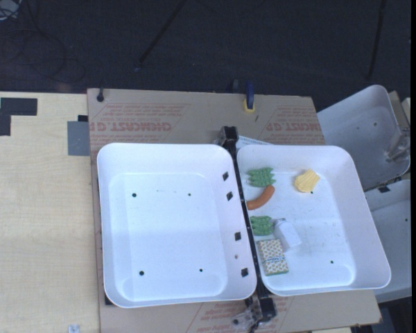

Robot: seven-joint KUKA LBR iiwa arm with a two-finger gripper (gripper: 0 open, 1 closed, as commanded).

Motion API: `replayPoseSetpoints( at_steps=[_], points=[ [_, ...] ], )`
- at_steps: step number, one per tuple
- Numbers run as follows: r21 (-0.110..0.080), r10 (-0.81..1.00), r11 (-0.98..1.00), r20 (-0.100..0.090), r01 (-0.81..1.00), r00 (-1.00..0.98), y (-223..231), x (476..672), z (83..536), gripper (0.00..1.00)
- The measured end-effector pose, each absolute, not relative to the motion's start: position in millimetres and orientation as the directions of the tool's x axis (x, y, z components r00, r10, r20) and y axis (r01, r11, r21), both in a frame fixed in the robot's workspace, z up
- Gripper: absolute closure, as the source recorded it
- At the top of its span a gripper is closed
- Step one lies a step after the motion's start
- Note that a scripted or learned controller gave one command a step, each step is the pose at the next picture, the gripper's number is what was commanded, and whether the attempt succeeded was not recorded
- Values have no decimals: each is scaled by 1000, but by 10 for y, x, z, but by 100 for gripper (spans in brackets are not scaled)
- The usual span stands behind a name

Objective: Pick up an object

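White bins: left bin (166,220) and right bin (333,227) sit side by side, rims touching, on a cardboard sheet (194,120).
Candidates: all lie in the right bin, mostly toward its left wall.
Upper row: green piece (261,177) near the wall; yellow piece (306,181) well apart to its right.
Middle: orange sausage (261,198), tilted, just below the green piece.
Lower cluster: second green piece (261,224), pale block (287,234) and patterned card (272,257), packed close, possibly touching.
Gripper: how far open it is, and whether it carries anything, cannot be told.
Task state: judged not yet done; every item rests on the bin floor.
Risk 1: a descent near the left wall could strike the rim, since three items lie close to it.
Risk 2: in the lower cluster, closing could catch two items or push one aside.
Risk 3: the flat card offers little height to pinch and would likely slip.
Safest target: probably the yellow piece, which stands alone.
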State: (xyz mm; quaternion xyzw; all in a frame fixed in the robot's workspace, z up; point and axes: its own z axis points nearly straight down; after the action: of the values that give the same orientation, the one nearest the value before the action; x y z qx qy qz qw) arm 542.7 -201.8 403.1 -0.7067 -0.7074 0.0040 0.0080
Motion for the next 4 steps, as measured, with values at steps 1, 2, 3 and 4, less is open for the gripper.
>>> replayPoseSetpoints(
  at_steps=[1, 2, 3, 4],
  points=[
    [-10, 1000, 2, 3, 1000, -2, -1923, 5466, 3224, 100],
    [10, 1000, -1, -5, 1000, 1, -2143, 5244, 4428, 100],
    [-16, 1000, 2, 6, 1000, -2, -1844, 5340, 2939, 100],
    [9, 1000, -2, -5, 1000, 2, -2154, 5102, 4084, 100]
  ],
)
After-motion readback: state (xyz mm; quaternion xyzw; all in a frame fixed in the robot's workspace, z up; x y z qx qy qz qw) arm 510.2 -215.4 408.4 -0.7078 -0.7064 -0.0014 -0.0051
